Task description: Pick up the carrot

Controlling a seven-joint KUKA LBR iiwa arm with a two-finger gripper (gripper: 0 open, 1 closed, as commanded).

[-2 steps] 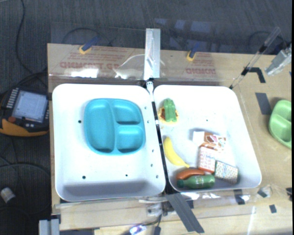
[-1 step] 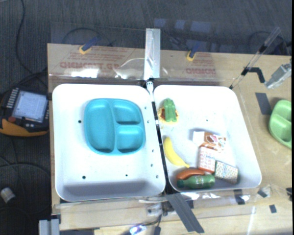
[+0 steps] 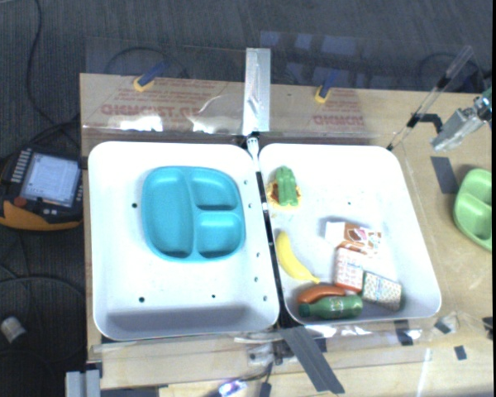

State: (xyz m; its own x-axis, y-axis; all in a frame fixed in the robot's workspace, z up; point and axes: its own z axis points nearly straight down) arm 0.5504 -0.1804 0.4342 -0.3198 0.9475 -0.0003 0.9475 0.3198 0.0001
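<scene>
A: Two bins; the left bin (image 3: 107, 246) carries a blue divided plate (image 3: 192, 212). Where's the carrot?

B: The carrot (image 3: 317, 291) is in the right bin (image 3: 413, 222), well apart from the gripper (image 3: 460, 128), which is outside that bin. I cannot tell whether it is spread or closed.

A: Risks?

B: The banana (image 3: 291, 257) and a green vegetable (image 3: 331, 308) crowd the carrot. A descent slightly off could grab those, or nothing.

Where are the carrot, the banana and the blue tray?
carrot (image 3: 320, 292), camera view, middle of its orange body.
banana (image 3: 290, 257), camera view, middle of its curve.
blue tray (image 3: 172, 209), camera view, large left compartment.
</scene>
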